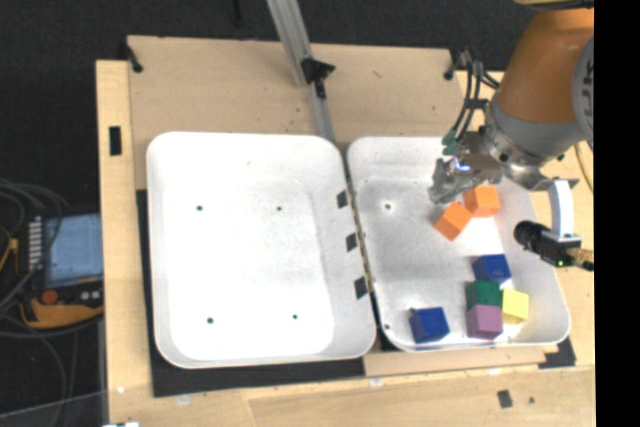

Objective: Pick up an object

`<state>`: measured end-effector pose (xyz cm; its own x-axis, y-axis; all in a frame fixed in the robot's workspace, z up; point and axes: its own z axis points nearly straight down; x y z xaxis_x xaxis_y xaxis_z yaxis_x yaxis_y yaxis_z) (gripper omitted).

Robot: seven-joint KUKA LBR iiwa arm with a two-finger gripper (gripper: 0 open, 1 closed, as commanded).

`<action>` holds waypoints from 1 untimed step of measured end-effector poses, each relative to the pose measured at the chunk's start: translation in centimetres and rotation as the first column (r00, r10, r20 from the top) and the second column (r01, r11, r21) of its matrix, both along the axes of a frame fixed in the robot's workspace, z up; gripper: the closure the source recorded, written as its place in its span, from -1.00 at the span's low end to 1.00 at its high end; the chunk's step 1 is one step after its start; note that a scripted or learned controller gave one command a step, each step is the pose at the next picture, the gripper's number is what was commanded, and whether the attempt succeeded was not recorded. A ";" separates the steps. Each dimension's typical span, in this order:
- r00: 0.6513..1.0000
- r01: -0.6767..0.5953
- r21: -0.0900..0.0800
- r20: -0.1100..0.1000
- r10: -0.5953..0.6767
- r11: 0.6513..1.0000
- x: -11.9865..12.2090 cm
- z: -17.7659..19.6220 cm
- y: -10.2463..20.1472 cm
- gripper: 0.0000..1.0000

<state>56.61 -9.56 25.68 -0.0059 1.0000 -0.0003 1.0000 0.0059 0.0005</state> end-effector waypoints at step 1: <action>1.000 0.000 0.000 0.000 0.000 1.000 -0.3 -1.0 5.2 1.00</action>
